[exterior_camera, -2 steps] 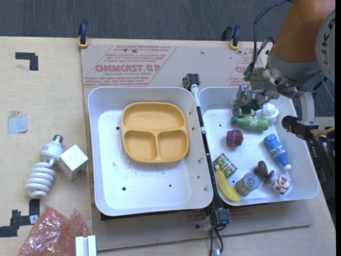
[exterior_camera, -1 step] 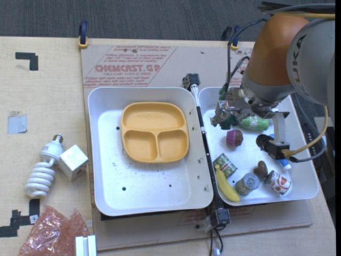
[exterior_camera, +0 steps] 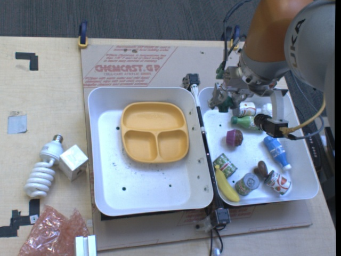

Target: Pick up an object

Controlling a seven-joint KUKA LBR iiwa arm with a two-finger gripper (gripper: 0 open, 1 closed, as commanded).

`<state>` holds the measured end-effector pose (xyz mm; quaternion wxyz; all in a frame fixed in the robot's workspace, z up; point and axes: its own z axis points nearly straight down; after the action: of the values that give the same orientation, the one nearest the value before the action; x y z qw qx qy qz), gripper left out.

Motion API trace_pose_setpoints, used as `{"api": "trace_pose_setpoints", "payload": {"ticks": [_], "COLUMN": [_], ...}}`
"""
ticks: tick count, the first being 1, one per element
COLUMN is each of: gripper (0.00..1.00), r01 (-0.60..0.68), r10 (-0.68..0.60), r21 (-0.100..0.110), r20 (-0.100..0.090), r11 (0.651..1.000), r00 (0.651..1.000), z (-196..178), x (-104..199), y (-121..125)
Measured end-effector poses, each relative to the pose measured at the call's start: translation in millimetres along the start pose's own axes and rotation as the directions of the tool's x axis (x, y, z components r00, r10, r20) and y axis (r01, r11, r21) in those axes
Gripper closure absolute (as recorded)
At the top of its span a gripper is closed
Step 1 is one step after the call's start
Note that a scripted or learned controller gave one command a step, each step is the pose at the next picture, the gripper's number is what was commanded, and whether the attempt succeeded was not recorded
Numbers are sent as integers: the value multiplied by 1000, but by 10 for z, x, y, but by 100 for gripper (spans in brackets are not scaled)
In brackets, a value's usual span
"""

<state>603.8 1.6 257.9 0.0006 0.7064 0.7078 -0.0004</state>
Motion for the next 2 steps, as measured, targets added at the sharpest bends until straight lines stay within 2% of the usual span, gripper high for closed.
{"api": "trace_pose_setpoints", "payload": {"ticks": [1,2], "gripper": [100,100], "r01": [0,-2], "r10": [0,2], "r21": [0,1], "r20": [0,0], "r11": [1000,1000], "r00": [1000,1000], "z": [-642,-125], "x": [46,-315], "y": [553,160]}}
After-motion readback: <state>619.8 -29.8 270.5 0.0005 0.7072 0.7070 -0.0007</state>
